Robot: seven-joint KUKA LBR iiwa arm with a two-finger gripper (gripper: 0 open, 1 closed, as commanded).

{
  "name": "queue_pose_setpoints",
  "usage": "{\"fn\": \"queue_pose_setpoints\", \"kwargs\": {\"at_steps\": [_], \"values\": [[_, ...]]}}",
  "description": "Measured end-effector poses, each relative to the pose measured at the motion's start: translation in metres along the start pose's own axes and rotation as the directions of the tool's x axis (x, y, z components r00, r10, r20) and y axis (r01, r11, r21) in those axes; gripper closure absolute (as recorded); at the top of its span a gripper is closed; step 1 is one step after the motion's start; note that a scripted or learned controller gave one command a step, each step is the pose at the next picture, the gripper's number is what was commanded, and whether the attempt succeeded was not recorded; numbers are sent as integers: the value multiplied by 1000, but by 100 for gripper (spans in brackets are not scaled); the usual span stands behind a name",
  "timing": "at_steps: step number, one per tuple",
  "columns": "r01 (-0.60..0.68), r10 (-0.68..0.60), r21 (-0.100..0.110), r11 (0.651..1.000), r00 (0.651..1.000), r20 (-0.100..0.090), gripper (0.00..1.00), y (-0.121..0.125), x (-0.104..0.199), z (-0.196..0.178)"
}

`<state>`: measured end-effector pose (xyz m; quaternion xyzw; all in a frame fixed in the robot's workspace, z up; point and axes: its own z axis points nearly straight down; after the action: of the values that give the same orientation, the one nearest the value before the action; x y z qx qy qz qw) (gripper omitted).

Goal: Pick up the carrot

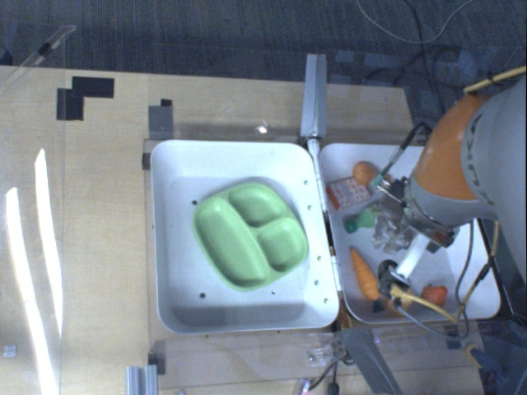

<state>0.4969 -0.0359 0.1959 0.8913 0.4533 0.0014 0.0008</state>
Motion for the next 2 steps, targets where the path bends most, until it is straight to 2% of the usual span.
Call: {"fn": "queue_pose_setpoints", "kwargs": {"at_steps": [1,2], "values": [[-279,279,1,960,960,0,100,-36,37,8],[-605,605,1,797,797,2,100,-5,52,12]]}}
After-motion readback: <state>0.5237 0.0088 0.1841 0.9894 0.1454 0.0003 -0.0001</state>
